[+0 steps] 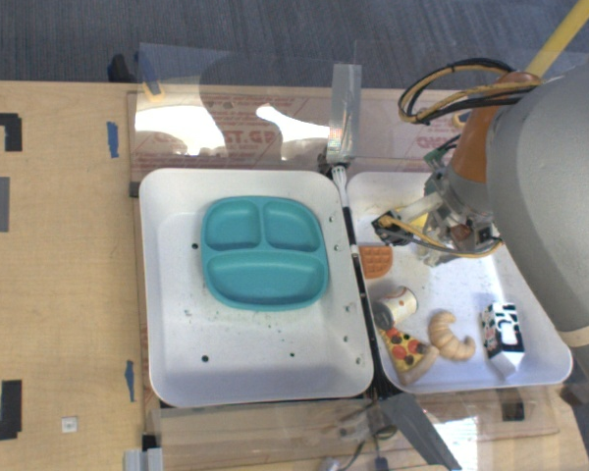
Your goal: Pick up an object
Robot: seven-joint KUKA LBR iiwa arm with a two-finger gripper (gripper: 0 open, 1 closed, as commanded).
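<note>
**Arm:** The grey arm [555, 204] is reaching in from the right and is bulking over the far right corner of the right bin [461, 290]. Its orange band [474, 150] is showing above the wrist.

**Gripper:** The gripper [444, 239] is hanging low over the far half of the right bin, pointing toward the divider between the two bins. Whether it is apart or together cannot be told from this angle, and nothing is visibly sitting in its grasp.

**Left bin [167, 263], contents:**
- One teal divided plate [265, 253] is lying flat near the middle, with two small compartments on the far side and one long compartment on the near side.

**Right bin, contents:**
- An orange toy piece [376, 260] is lying against the left wall, just beside the gripper.
- A small pale cup-shaped toy [397, 305] is lying on its side, nearer the camera than the orange piece.
- A toy pizza slice [407, 349] is resting at the near left corner.
- A tan toy croissant [453, 335] is lying just right of the pizza slice.
- A black-and-white carton [503, 334] is lying toward the near right corner, apart from the croissant.

All five objects are resting on the bin floor, none lifted.

**Support:** Both bins are sitting side by side on the wooden bench [49, 292].
</note>
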